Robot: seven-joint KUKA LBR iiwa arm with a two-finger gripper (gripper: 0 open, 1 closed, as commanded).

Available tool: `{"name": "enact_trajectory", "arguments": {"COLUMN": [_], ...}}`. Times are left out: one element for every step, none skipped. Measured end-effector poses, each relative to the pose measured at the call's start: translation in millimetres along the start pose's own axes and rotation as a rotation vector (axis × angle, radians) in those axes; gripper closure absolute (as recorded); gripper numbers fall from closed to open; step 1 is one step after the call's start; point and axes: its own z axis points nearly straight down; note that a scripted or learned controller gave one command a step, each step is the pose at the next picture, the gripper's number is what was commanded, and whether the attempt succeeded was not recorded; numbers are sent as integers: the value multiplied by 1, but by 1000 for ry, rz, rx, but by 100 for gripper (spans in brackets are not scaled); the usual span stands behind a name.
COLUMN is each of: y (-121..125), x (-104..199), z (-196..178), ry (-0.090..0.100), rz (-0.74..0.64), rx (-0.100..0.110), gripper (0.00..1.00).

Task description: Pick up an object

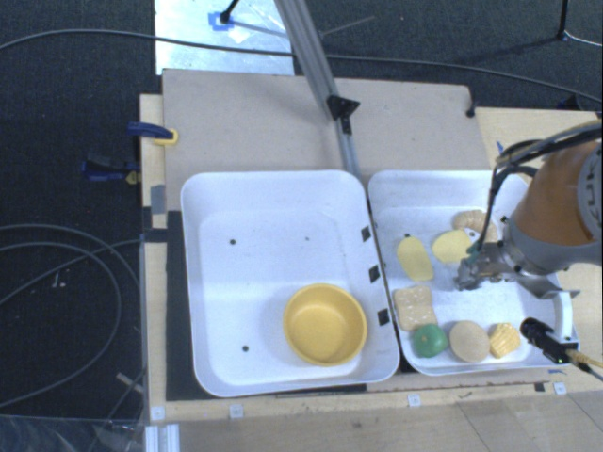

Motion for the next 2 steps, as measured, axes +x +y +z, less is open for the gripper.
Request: {"name": "enact_trajectory", "arguments": {"y": [-4,0], "x": [-3,-7], "z": [-45,-109], "ry": [0,-1], "rz": [-1,-5], "rx": [1,0], "gripper": [100,100]}}
